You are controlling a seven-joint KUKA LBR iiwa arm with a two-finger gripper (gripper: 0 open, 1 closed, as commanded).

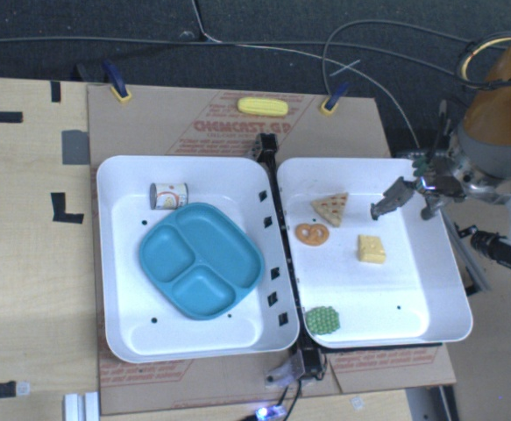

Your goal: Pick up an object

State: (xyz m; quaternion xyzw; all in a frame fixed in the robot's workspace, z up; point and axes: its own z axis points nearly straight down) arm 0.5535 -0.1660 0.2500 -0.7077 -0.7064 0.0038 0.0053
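Claw (pixel 408 202) open above four food pieces (pixel 371 249).

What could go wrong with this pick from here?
The gripper sits at the right bin's far right rim, so descending there could strike the wall. The cheese block, pretzel and wedge-shaped cracker are small and low, so a grasp could close on nothing. The green piece lies against the near-left corner, leaving little room for the gripper.
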